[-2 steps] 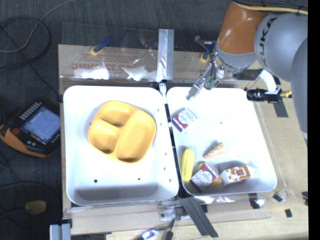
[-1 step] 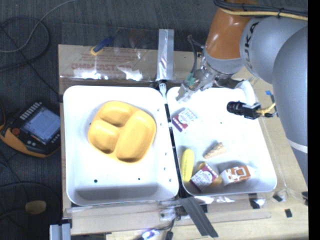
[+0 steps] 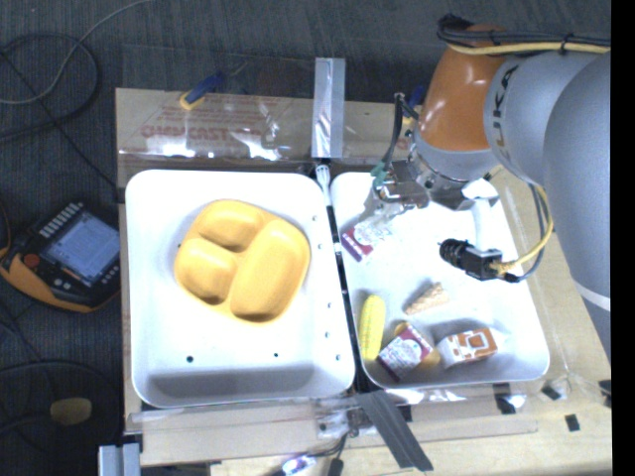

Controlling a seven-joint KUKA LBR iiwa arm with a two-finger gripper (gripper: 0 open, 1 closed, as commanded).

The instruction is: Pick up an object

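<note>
My gripper (image 3: 390, 194) hangs over the back left part of the right bin (image 3: 526, 310). A clear plastic packet with a maroon label (image 3: 361, 236) lies right below it and reaches up to its tip; whether it is gripped is not visible. Along the bin's front lie a yellow corn cob (image 3: 371, 325), a tan wedge-shaped piece (image 3: 426, 298), a small purple and white carton (image 3: 405, 351) and an orange and white carton (image 3: 468, 346). A big yellow lumpy object (image 3: 241, 258) sits in the left bin (image 3: 159, 360).
The arm's orange band (image 3: 458, 102) and grey body (image 3: 571, 137) cover the back right of the right bin. A black fitting on a yellow cable (image 3: 468, 256) hangs over that bin's middle. A handheld pendant (image 3: 69, 256) lies on the floor at left.
</note>
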